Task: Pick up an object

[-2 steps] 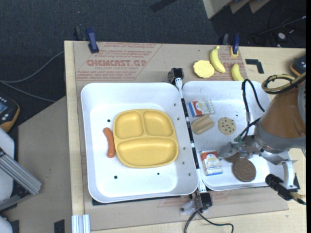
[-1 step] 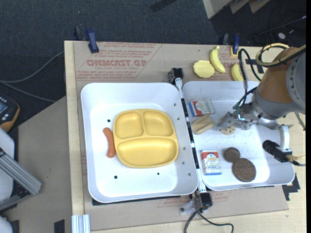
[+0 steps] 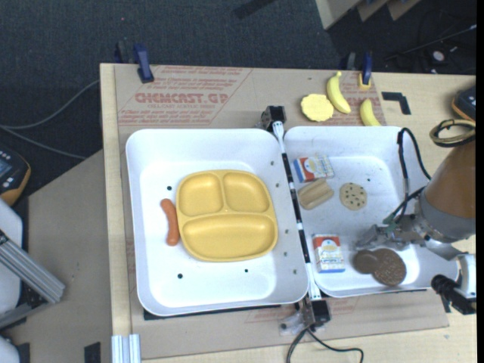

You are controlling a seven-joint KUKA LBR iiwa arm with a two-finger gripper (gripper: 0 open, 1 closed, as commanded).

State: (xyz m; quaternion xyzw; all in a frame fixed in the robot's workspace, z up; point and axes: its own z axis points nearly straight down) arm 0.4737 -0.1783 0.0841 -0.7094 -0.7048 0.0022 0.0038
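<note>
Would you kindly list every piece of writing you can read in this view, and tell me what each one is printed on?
"CHEMCAST GP", in red, on the brown paper-faced board lying behind the left white bin.
Smaller red lines above and below it on the same board: too blurred to read.
Red, white and blue carton in the right white bin: print too small to read.
Red and white carton in that bin: print too small to read.

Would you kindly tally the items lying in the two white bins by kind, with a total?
Divided yellow plate: 1
Sausage: 1
Small cartons: 2
Cookies: 2
Bread roll: 1
Total: 7
</note>
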